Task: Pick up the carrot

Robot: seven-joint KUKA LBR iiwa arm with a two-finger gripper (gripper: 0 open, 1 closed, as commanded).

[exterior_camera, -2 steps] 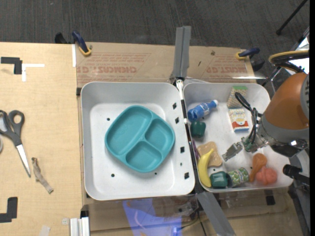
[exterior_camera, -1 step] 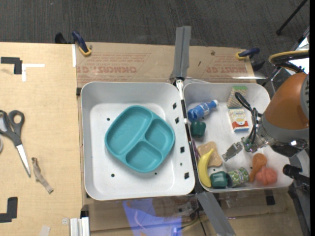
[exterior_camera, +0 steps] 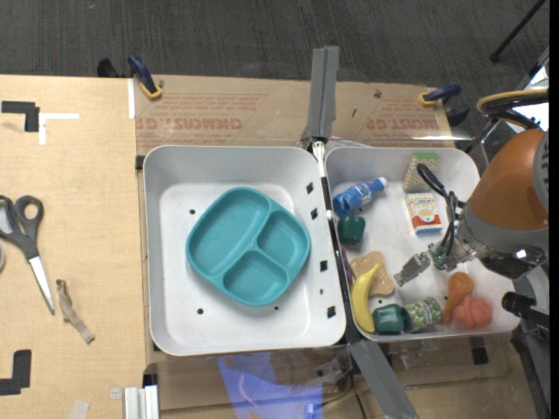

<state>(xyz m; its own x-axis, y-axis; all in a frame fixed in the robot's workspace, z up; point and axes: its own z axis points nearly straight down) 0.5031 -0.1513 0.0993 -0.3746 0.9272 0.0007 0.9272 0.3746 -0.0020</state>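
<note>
The carrot (exterior_camera: 457, 291) is a short orange piece lying near the front right of the right bin (exterior_camera: 397, 157), touching a pink lumpy toy (exterior_camera: 473, 312). My gripper (exterior_camera: 423, 264) hangs low over the middle of that bin, just left of and slightly above the carrot, with nothing visibly held. Its grey tip points left toward a bread slice (exterior_camera: 369, 265). The arm's orange band (exterior_camera: 515, 182) sits above it at the bin's right side.
The right bin also holds a blue bottle (exterior_camera: 358, 195), a dark green piece (exterior_camera: 351, 228), a banana (exterior_camera: 364, 293), a green can (exterior_camera: 390, 319), a small patterned tin (exterior_camera: 424, 312) and a carton (exterior_camera: 425, 212). A teal divided plate (exterior_camera: 249, 245) lies in the left bin. Scissors (exterior_camera: 26, 243) lie far left.
</note>
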